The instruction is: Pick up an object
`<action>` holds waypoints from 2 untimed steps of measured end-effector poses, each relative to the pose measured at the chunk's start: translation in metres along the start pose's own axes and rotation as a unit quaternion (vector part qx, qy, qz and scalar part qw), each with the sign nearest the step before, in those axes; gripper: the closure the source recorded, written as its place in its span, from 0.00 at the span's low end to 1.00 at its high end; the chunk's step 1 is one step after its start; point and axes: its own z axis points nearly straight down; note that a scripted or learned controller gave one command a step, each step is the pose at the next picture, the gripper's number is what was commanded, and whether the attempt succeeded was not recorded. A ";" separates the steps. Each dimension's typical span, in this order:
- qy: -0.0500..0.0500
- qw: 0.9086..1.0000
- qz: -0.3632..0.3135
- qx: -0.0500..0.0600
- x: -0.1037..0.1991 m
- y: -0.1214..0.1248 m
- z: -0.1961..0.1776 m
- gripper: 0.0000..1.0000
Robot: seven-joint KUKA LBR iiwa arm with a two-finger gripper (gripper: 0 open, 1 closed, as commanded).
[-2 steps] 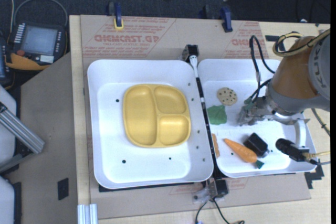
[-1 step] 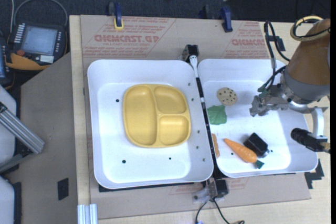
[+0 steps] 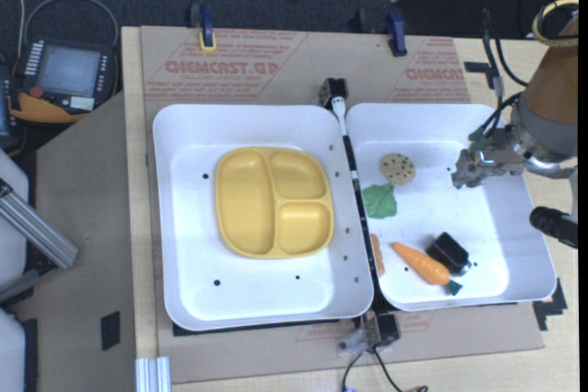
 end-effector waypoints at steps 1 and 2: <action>0.002 1.000 -0.002 0.005 0.056 0.003 0.006 1.00; 0.003 1.000 -0.002 0.005 0.108 -0.003 0.004 1.00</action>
